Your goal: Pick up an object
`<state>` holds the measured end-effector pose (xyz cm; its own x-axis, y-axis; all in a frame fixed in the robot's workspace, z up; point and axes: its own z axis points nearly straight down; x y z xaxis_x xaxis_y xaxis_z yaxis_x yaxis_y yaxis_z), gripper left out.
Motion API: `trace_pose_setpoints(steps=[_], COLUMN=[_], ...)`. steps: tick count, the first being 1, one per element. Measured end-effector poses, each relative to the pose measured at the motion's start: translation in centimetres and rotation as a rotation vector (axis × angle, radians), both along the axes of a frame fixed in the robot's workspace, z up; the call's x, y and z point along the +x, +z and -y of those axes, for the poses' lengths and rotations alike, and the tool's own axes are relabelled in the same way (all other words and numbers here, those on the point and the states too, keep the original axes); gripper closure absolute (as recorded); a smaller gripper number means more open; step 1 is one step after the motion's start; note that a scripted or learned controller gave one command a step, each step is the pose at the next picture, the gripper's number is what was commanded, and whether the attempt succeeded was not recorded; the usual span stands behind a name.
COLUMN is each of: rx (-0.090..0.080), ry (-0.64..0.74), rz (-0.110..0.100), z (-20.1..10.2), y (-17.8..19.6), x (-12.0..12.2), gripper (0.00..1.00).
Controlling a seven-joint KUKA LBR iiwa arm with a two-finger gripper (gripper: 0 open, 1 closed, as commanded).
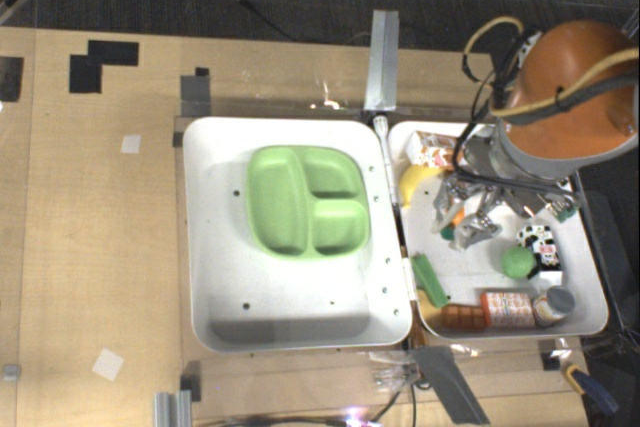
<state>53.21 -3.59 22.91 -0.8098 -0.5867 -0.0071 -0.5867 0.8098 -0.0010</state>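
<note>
Hovering low inside right bin (pixel 592 310), pincer (pixel 470 220) over bare floor; whether fingers are spread or pressed together, cannot tell. Judged step: reaching, nothing picked yet. Next move calls for choosing one object and centring above it. Near pincer: yellow banana-like item (pixel 414 183), green ball (pixel 518 263), green stick (pixel 430 279), brown-red can lying (pixel 497 309). Left bin (pixel 215 315) holds green divided tray (pixel 306 200).

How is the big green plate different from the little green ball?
The plate lies in the left bin; the ball sits in the right bin. The plate is much bigger than the ball. The plate is flat with three sections; the ball is round. The plate has its bin to itself, while the ball has other things around it. Both are green.
</note>
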Motion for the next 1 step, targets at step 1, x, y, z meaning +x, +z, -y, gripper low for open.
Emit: trace_pose_setpoints(steps=[1], rx=[-0.003], ry=[0.187], rz=[-0.003], z=[5.13], y=[-7.7], x=[2.24], gripper=[1.0])
